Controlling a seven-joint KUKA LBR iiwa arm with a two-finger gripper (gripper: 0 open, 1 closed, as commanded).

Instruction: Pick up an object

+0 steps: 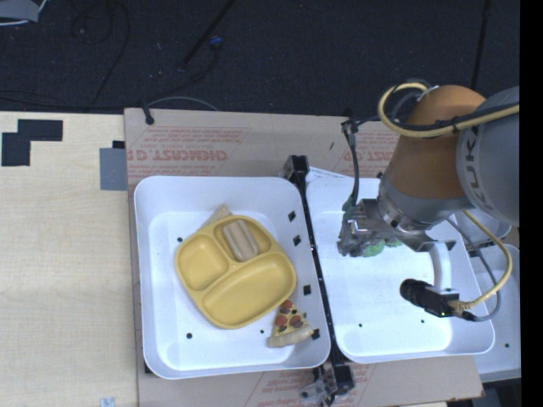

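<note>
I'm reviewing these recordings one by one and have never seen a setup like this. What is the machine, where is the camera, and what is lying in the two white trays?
One camera looks down at a slant on a bench. The grey and orange machine on the right is a robot arm; its grasping part, the end effector, is low over the right bin, by something green. Whether it grips that is hard to tell.

The left bin holds a yellow divided plate with a tan, bun-like item in one compartment. A toy pizza slice lies on the bin floor beside the plate's lower right edge.
</note>
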